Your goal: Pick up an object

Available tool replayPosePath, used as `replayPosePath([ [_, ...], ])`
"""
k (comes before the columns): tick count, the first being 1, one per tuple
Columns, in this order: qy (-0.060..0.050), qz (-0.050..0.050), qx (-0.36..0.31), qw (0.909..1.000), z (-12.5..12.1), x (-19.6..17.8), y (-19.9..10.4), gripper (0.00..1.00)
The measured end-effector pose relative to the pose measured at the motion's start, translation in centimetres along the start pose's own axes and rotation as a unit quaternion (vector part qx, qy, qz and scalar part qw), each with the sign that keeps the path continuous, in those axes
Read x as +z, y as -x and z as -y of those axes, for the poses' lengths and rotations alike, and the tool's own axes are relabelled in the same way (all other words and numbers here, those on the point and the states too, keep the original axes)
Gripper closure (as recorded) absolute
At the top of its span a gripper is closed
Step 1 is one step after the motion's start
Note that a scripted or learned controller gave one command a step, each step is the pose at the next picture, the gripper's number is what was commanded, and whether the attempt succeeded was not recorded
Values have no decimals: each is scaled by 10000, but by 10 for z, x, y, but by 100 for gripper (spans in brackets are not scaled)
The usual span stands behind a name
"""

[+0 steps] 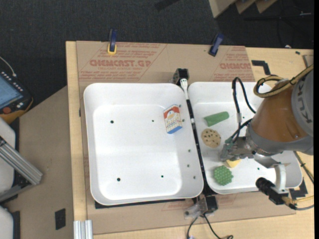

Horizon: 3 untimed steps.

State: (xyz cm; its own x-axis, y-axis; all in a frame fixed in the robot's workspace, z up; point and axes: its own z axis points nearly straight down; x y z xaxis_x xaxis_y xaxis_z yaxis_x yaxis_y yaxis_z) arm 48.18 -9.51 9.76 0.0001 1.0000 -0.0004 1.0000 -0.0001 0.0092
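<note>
Nearest, front edge: a black cable connector (205, 204) sits at the front seam between the two bins, on the tan cardboard-covered surface (149, 59).
Green target: a round, bumpy green ball-like object (223, 175) lies in the right white plastic bin (199, 96), near its front wall and just in front of the end effector.
End effector: the grey end effector (232, 152) is low in the right bin over a small yellow piece (232, 162); whether its fingers are wide or narrow I cannot tell, and nothing shows as held.
Step in hand: likely closing on the yellow piece; best to descend straight and centre over it before lifting.
In the way: a round tan cookie with dark chips (211, 137) lies just left of the end effector, and the green ball is close in front; a sideways drift could nudge either.
Farther: a flat green wedge-shaped block (216, 118) lies beyond the cookie.
Left bin: a small red, white and blue carton (172, 119) rests at the right side of the left white bin (99, 148), well apart.
Far edge: a blue-and-yellow clamp (112, 43) and a blue clamp (216, 44) hold the cardboard.
</note>
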Motion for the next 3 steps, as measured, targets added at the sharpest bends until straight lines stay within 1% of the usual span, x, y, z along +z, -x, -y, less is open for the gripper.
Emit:
replayPosePath([
  [1, 8, -23, -62, 10000, -18, -92, -94, 100],
  [2, -19, 16, 25, 10000, 1, -133, -32, 100],
  [3, 18, -10, -40, 10000, -15, -228, -88, 100],
])
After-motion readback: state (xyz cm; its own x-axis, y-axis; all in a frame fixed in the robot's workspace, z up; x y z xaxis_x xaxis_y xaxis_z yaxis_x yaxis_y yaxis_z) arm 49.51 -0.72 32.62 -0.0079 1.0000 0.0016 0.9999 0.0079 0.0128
